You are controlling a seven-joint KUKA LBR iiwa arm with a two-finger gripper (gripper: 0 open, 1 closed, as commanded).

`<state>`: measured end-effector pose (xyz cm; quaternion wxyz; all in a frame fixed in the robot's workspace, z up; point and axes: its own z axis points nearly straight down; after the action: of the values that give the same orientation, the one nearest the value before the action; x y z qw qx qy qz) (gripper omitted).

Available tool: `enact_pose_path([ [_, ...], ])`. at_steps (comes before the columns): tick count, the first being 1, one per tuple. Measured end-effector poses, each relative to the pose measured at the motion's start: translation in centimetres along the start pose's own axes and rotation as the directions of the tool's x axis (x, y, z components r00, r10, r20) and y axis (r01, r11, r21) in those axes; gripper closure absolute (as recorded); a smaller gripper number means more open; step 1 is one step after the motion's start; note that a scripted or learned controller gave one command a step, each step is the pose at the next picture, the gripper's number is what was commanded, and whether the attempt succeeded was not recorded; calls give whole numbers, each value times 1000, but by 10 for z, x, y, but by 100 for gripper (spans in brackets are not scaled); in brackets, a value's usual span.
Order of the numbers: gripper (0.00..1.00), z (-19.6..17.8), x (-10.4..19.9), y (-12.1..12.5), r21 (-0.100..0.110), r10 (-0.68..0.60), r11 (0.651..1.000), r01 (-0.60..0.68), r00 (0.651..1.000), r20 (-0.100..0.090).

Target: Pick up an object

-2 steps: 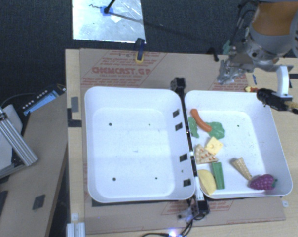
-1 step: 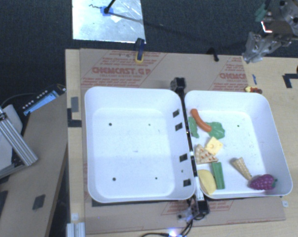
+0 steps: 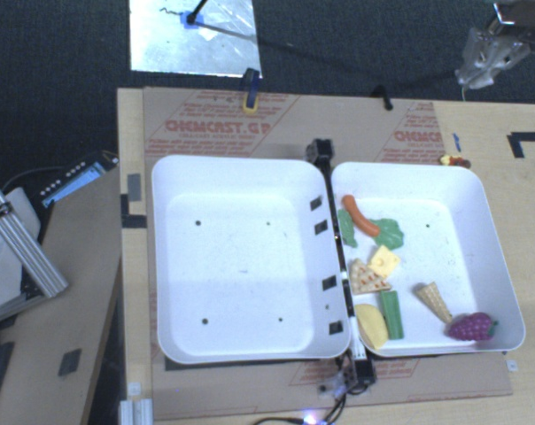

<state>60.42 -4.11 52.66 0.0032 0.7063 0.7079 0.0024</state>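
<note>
Fingers: aperture cannot be told; raised at upper right, beyond the right bin. Orange sausage: right bin, near its left wall, well down-left of fingers, long axis diagonal.

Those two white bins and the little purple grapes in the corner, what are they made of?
The bins look like smooth moulded plastic: uniform white, rounded corners, faint sheen. The grapes seem to be toy food, probably plastic or rubber, judging by their flat, even purple colour; the picture is too small to tell which.
</note>
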Motion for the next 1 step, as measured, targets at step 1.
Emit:
enact_pose_path([
  [1, 100, 160, 62, -66, 25, -7, 1000, 7, 1000, -4],
])
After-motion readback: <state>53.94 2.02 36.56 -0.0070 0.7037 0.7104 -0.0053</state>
